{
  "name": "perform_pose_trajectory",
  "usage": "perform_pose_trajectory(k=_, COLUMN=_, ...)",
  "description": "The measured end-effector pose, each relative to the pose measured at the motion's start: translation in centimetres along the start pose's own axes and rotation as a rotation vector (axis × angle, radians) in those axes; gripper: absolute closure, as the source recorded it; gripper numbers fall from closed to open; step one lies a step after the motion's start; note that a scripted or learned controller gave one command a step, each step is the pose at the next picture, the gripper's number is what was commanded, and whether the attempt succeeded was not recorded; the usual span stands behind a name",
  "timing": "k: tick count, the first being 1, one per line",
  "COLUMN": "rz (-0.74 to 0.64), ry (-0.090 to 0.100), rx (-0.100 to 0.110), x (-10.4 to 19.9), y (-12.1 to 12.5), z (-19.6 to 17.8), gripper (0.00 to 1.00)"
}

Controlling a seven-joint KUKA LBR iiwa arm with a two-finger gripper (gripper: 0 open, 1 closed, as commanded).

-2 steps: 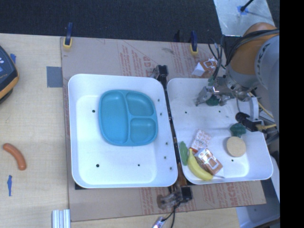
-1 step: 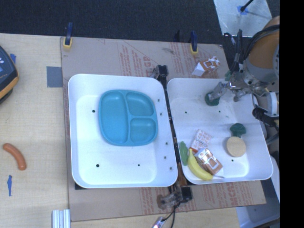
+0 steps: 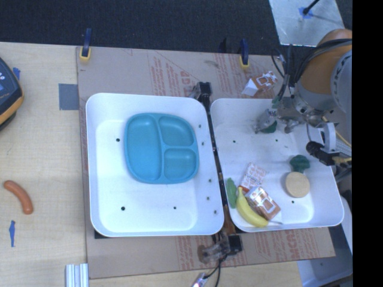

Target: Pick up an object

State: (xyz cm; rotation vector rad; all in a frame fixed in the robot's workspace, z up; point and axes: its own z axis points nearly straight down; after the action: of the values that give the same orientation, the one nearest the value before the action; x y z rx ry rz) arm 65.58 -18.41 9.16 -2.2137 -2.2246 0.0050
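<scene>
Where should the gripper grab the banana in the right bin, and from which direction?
Probably best across the banana's middle, coming straight down, fingers closing across its narrow width. It lies flat along the bin's front corner, curved, with a snack packet resting against its right side and a green item near its upper end, so the middle left flank seems freest.
</scene>
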Motion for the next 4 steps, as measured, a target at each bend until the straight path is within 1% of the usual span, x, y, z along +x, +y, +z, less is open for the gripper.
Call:
perform_pose_trajectory(k=1, rz=-0.001, ry=0.0, rx=0.0, x=4.4, y=0.1, z=0.0, gripper=0.0)
perform_pose_trajectory(k=2, rz=0.003, ry=-0.001, rx=-0.004, x=0.2, y=0.1, z=-4.0, gripper=0.0)
perform_pose_trajectory(k=3, rz=-0.001, ry=0.0, rx=0.0, x=4.1, y=0.0, z=0.0, gripper=0.0)
perform_pose_trajectory(k=4, rz=0.003, ry=-0.002, rx=-0.004, x=-0.7, y=0.1, z=-3.3, gripper=0.0)
